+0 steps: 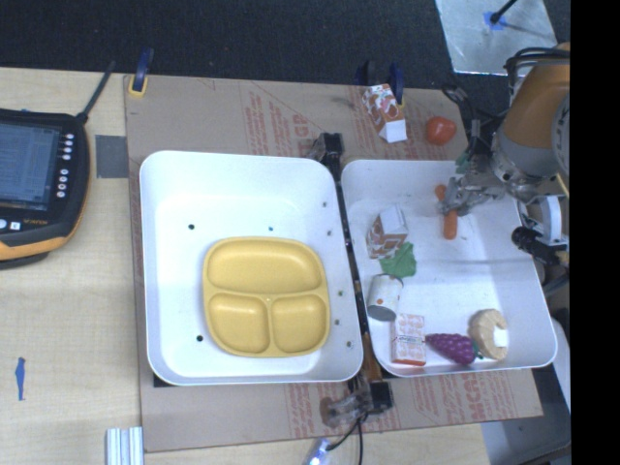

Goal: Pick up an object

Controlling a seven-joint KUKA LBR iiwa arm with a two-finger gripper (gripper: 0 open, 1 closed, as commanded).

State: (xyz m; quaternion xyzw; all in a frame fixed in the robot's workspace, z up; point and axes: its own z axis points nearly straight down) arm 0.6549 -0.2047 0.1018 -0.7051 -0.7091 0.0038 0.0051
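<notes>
Reaching in from the right over the tabletop [58,356], grey arm [538,114] bent above the far right corner of the right bin [528,269]. Jaws low over that bin's far end; cannot tell whether apart or together, too dark and small to read. Just below them, a small orange stick [449,225], lying on the bin floor or nearly so, its upper end right at the tips; not clear whether touching. A speck of red just left of the tips, too small to name.

Elsewhere in the right bin: a little carton [389,229] near the left wall, a green leafy piece [400,261] touching its near side, a grey can [384,296] on its side just nearer. Along the near wall, a red and white packet [409,339], a purple grape bunch [450,347] beside it, then a pale bun [490,332] against the bunch's right end.

Left bin [165,192] with a yellow divided plate [266,294] lying flat toward its near half.

Both bins side by side on a brown cardboard sheet [242,114]. On that sheet beyond the right bin, a second small carton [385,110] and a red tomato [441,130], near each other but apart. At the far left of the tabletop, well apart from the bins, an orange-edged screen unit [34,182].
</notes>
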